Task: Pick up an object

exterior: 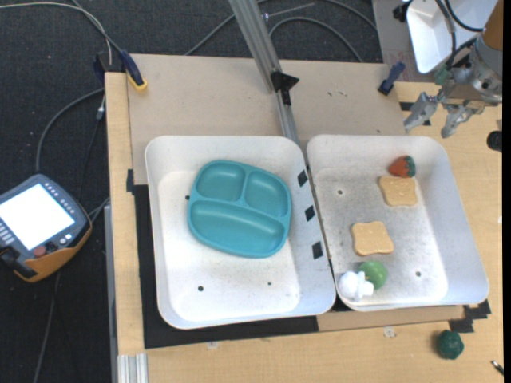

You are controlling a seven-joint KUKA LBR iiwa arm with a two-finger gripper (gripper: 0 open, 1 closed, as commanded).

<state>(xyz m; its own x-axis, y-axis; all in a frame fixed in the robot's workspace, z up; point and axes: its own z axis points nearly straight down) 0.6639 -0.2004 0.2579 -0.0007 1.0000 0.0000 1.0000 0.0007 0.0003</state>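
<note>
My gripper [436, 120] hangs at the upper right, above the far edge of the right bin [471, 250], its fingers spread open with nothing between them. In that bin lie a red strawberry [402, 166] at the far side, a tan toast slice [398, 191] just below it, a second toast slice [372, 238] nearer the middle, and a green-and-white vegetable piece [363, 279] at the near left corner. All of these lie well below and left of the gripper.
The left bin [164, 238] holds a teal divided plate [239, 207]. A metal pole [259, 42] slants down between the bins. A small green object [449, 344] lies on the bench outside the right bin's near corner. A handheld pendant [36, 226] sits at far left.
</note>
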